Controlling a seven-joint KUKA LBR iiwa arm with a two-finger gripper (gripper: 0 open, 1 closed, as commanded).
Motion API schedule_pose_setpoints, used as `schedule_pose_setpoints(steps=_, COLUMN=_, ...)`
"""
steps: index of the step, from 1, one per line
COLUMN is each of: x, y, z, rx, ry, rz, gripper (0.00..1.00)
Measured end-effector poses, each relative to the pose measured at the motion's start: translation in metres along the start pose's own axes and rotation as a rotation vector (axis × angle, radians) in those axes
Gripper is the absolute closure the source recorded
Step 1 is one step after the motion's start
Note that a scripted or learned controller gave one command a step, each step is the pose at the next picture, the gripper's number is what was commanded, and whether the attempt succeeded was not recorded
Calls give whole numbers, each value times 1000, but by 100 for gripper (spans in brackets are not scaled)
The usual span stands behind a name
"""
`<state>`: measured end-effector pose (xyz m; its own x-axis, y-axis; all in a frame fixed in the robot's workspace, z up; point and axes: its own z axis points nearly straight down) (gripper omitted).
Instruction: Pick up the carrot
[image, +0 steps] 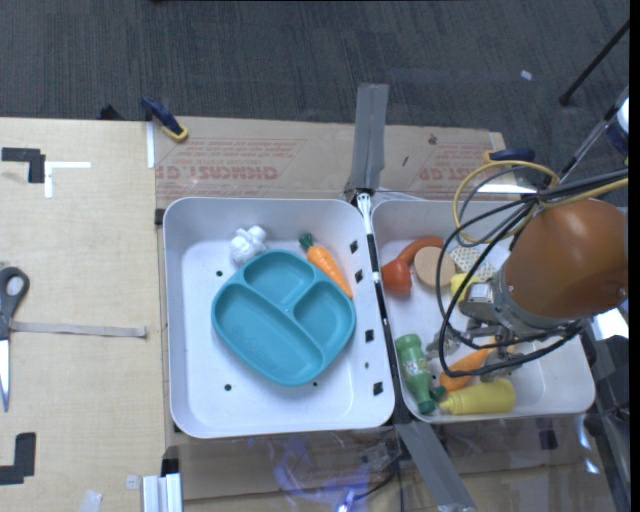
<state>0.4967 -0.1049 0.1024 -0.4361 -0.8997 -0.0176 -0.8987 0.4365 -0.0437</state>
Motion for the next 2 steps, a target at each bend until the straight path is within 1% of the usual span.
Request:
schedule_pose_setpoints(steps=1, x=59, y=-47, z=10, rx=-35, ry=14, rz=46, gripper=0)
schedule_pose_setpoints(steps=2, x=74, y=-51, z=4, rx=-14, ry=9, rz=213, gripper=0)
